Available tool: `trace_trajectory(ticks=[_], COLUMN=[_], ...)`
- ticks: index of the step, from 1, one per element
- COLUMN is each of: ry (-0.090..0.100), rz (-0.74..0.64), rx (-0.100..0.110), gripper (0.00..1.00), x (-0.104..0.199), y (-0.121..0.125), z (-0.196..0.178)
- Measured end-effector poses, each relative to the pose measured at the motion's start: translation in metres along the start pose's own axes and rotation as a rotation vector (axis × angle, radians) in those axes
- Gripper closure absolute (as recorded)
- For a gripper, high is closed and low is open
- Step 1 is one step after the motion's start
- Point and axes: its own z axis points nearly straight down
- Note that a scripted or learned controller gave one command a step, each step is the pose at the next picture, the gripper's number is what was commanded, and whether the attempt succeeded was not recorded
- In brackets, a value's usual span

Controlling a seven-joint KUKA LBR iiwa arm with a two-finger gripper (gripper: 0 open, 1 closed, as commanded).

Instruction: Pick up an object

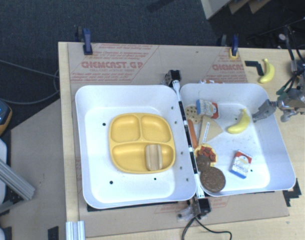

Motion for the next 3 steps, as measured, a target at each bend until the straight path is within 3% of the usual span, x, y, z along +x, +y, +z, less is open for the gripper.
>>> trace_trajectory(ticks=[2,3], ry=[0.004,0.001], rz=[-0.003,-0.002], rx=[0.007,-0.001], gripper=[0.0,1.0], x=[0.022,0.02], y=[0.061,0.062], z=[0.15,0.134])
